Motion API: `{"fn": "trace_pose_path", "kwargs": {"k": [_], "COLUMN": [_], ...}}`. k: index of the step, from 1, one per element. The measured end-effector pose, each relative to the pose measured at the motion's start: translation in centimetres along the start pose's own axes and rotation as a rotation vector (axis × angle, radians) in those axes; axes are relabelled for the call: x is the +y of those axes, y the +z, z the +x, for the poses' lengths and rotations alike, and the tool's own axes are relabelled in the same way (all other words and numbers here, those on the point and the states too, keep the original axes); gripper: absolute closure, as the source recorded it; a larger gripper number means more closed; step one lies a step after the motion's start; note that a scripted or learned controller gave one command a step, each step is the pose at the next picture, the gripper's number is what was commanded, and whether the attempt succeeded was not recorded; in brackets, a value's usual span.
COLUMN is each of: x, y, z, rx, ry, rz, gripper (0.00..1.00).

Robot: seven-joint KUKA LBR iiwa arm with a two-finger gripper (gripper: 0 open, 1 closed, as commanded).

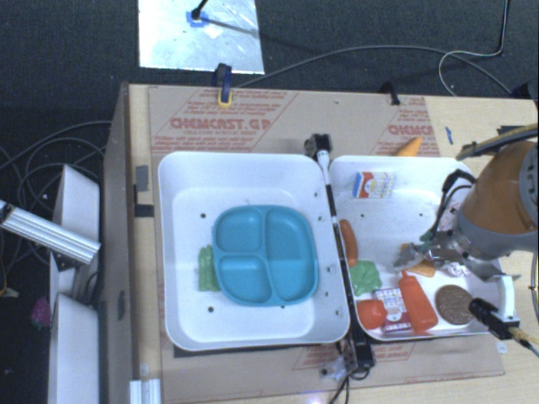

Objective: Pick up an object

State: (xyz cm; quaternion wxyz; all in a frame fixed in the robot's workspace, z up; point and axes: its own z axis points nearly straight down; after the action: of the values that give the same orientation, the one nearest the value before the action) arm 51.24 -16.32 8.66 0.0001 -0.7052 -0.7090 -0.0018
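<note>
Orange carrot (417, 300) lies just below the hand (418, 255) in the right bin (383, 217), not yet lifted; nothing sits between the fingers, so the pick looks still to be done. How wide the hand stands I cannot tell. Its long axis runs diagonally, one end toward the hand, the other down-right.

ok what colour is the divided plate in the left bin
Light blue; the divided plate shows clearly in the camera view, sitting in the white left bin.

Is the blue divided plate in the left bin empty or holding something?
Empty: the blue divided plate shows bare compartments; the green item lies beside it.
</note>
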Motion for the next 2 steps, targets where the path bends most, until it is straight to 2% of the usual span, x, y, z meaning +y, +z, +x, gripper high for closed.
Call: {"fn": "trace_pose_path", "kwargs": {"k": [1,2], "x": [0.0,1.1], "y": [-1.0,-5.3], "z": [-0.1,-4.0], "rx": [-0.001,-0.005], "ry": [0.0,0.004], "rz": [0.0,-0.001], "gripper": [1.0,1.0]}}
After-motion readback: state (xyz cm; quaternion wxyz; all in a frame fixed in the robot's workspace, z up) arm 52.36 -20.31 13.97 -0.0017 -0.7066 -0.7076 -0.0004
